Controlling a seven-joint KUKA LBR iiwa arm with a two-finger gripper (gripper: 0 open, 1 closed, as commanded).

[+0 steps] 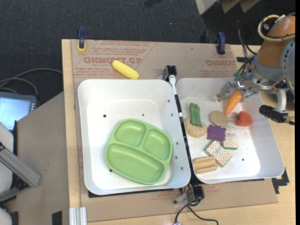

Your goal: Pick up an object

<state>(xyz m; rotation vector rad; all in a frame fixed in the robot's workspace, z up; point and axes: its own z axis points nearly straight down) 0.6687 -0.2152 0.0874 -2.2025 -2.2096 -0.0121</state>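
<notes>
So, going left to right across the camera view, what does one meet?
Yellow toy corn cob → green divided plastic tray → green toy pepper → purple block → orange toy carrot → red toy tomato.

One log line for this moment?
gripper: over right bin, on carrot | grasp: unconfirmed | tomato: beside carrot | green tray: left bin

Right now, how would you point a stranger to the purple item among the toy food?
Look in the right-hand white bin, at the cluster of toy food near its middle. The purple piece lies just below a tan oval piece and above two checkered blocks. It is the only purple item there.
</notes>
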